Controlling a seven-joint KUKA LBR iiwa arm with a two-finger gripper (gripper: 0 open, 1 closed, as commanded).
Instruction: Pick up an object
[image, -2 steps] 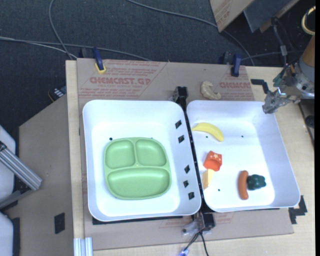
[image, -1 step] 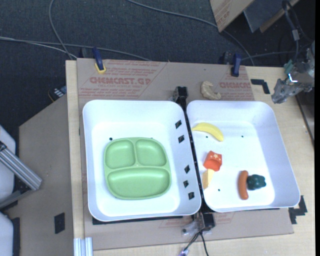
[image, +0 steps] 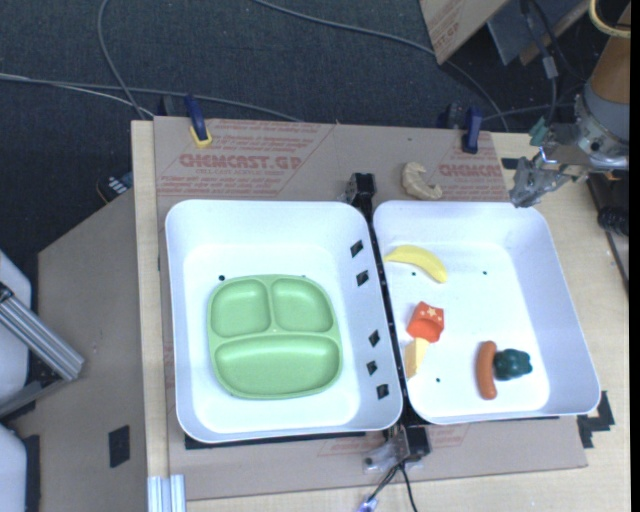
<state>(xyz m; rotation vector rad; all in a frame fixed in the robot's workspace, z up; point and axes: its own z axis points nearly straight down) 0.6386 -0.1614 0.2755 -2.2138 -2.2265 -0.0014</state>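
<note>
The right bin holds a yellow banana near its back left. A red block lies lower down, with a small yellow piece just under it. An orange-red sausage and a dark green broccoli piece lie side by side at the bin's front right. My gripper hangs above the bin's far right corner, away from all of these objects, with nothing visible between its tips.
The left bin holds a green divided plate. A tan lump lies on the bench behind the bins. Blue clamps grip the board's back edge.
</note>
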